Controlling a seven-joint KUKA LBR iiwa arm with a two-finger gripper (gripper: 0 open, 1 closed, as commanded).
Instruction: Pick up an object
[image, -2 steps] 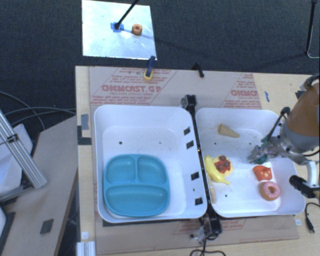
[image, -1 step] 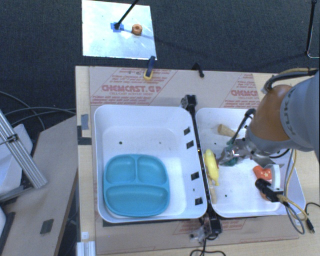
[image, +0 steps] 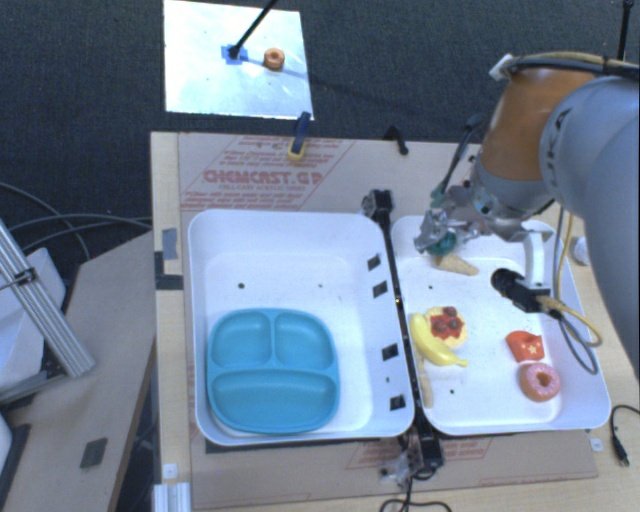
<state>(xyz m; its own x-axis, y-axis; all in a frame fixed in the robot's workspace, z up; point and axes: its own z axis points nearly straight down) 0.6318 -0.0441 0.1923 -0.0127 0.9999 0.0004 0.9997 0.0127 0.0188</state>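
My gripper (image: 440, 240) hangs low over the back left corner of the right bin (image: 490, 412), and a small teal bit shows at its tip. Just below it, a pale beige toy piece (image: 460, 266) lies on the bin floor. Further forward lie a yellow banana (image: 434, 346) and a yellow toy with red blobs (image: 446, 324). To the right are a red piece (image: 526, 346) and a pink donut (image: 540, 381). The arm's grey and orange wrist hides the bin's back right corner.
The left bin (image: 290, 222) holds a blue divided plate (image: 270, 370) at its front. A black divider strip (image: 392, 300) runs between the bins. A black plug on a yellow cable (image: 514, 288) hangs off the arm over the right bin.
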